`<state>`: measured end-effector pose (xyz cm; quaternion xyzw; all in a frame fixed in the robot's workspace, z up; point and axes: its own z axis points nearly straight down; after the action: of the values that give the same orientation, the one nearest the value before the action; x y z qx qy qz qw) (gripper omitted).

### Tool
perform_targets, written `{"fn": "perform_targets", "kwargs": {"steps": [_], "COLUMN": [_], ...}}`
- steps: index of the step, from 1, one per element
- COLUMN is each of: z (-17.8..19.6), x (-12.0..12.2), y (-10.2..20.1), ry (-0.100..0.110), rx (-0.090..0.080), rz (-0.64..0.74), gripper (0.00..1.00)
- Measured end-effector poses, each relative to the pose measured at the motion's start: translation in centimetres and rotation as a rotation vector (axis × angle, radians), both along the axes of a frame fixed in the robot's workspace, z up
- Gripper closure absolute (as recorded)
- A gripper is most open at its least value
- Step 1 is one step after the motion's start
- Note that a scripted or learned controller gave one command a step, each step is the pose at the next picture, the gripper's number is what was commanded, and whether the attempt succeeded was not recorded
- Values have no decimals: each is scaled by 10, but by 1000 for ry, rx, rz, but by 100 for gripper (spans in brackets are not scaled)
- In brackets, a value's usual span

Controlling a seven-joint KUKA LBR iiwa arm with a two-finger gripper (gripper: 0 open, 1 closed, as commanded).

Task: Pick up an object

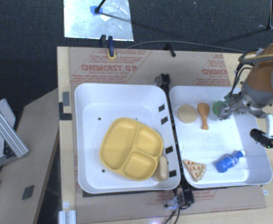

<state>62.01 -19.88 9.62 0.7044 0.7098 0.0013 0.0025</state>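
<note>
The right bin [255,171] holds a round tan bun [187,113], a brown drumstick [204,115], a pizza slice [194,169] and a blue bottle [229,161] lying on its side. A green object [217,107] sits at the back of that bin, partly hidden by my gripper [224,112]. The gripper hangs low right beside it, just right of the drumstick. Nothing is visibly held.
The left bin [87,125] carries a yellow divided plate [132,148] with a beige bread roll [162,168] against its lower right edge. A black divider [171,129] runs between the bins. The arm comes in over the right bin's far right side.
</note>
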Motion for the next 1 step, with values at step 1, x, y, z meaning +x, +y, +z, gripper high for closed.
{"fn": "perform_targets", "kwargs": {"steps": [1], "z": [64], "x": [-3], "y": [0], "ry": [-2], "rx": [0], "rz": [-3], "gripper": [100]}}
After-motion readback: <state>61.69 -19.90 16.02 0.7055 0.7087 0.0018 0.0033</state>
